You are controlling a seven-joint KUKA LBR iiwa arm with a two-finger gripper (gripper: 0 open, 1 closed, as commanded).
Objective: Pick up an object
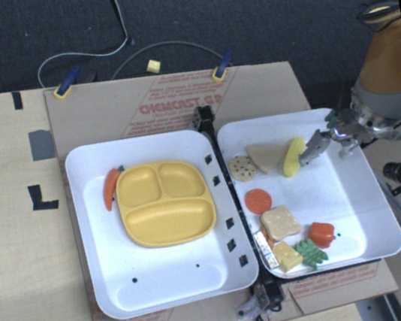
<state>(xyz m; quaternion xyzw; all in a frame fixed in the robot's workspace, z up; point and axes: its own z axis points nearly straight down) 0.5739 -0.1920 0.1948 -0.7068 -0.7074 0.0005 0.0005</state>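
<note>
The yellow banana-shaped toy (293,157) is taken, as a judgement, to be the object aimed at, since the pincer (314,147) is seen just beside its right side, near the upper middle of the right bin (369,188). Nothing is lifted yet: the toy is seen lying on the bin floor, tilted, with its upper end toward the pincer and a tan wedge-shaped piece (266,156) touching or nearly touching its left side. One dark finger is seen slanting down toward the toy, but how far the pincer is spread cannot be told, and no object is seen held in it. The grasp, the closing and the lift are therefore judged to remain. The toy is seen as short, smooth, rounded and plain bright yellow, and a slippery, rolling surface is to be expected.
</note>
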